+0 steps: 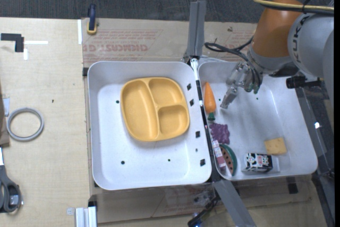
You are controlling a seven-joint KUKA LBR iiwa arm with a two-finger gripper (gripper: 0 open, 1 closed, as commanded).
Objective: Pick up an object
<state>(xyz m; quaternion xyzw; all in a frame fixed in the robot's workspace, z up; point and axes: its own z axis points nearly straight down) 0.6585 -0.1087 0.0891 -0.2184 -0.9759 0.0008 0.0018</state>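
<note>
While the gripper hovers over the right bin, finger state undeterminable, nothing visibly held, carrot just left of it, against the bin's left wall, yellow divided plate in left bin.

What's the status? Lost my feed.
Gripper above right bin, holding nothing. Carrot beside it, against left wall. Nothing in the way.

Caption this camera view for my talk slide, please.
Gripper poised above right bin near carrot; yellow tray in left bin.
</note>
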